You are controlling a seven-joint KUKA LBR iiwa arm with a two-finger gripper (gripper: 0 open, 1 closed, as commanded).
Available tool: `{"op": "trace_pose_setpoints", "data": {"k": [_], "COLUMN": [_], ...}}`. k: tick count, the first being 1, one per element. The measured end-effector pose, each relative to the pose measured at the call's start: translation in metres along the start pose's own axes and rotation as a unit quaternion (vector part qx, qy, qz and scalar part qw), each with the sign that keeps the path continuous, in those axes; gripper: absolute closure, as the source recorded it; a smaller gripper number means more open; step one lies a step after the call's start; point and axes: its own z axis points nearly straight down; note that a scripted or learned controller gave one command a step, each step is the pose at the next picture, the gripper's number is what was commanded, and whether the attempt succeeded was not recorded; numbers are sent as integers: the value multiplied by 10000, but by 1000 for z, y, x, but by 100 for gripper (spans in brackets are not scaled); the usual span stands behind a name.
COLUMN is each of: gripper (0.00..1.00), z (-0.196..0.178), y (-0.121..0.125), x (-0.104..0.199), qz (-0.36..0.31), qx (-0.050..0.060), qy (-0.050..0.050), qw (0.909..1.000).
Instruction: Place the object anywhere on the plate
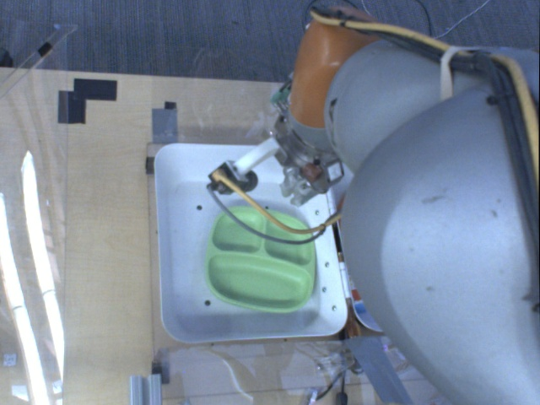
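Green plate in white bin, cable across rim, arm overhead.

Even, bright overhead light, soft shadows. Glare streaks on clear panel at left. Arm close to lens, slightly soft. White bin near clipping.

No legible text, seemingly
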Motion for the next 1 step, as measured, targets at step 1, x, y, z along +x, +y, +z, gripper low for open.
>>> {"op": "trace_pose_setpoints", "data": {"k": [1], "gripper": [0], "z": [0], "y": [0], "x": [0], "qz": [10], "qx": [0], "qy": [0], "qw": [10000]}}
